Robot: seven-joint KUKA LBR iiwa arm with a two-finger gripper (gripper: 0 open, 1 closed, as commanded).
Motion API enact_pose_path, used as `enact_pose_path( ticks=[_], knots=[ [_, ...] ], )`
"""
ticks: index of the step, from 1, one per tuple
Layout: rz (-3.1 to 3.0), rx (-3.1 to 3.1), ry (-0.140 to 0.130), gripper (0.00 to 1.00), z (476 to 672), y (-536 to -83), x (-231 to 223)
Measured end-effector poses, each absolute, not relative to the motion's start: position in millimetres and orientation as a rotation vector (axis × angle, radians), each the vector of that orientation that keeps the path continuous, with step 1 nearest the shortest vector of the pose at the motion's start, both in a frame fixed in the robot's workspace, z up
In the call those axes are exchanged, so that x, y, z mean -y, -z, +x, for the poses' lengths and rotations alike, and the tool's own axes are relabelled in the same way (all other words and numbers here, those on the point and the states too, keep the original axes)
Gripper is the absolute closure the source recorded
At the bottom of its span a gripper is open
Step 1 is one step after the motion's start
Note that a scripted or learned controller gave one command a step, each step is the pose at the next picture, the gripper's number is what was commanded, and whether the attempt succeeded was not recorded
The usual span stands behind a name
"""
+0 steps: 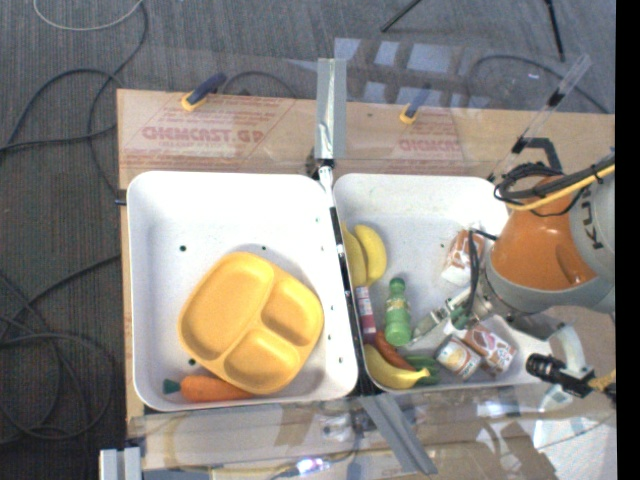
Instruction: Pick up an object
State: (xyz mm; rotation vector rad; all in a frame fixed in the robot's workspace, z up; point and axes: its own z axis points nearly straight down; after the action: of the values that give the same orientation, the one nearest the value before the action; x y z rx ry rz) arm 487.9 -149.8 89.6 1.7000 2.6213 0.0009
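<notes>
My gripper (456,314) hangs low over the right bin (420,203), under the orange wrist band (535,253). It sits among small packaged things: a red-and-white packet (460,254) behind it, a small can (455,358) and a brown carton (492,346) in front. A green bottle (398,311) lies just to its left, apart from it. Nothing clearly shows between its tips. A yellow banana (366,253) rests by the bin's left wall and a second banana (396,370) lies at the front edge.
The left bin (160,208) bears a yellow divided plate (253,320) and an orange carrot (210,389) at its front. A slim pink tube (365,315) lies along the wall between the bins. Cables trail behind the arm at the right.
</notes>
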Motion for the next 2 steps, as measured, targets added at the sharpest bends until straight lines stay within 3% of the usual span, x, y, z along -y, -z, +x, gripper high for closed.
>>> enact_pose_path(
  ticks=[1, 2],
  knots=[
    [2.049, -2.371, -0.006, 0.00, 523.2, -88.4, 141.9],
    [2.511, -1.873, -0.005, 0.00, 622.9, -87.7, 138.7]
  ],
)
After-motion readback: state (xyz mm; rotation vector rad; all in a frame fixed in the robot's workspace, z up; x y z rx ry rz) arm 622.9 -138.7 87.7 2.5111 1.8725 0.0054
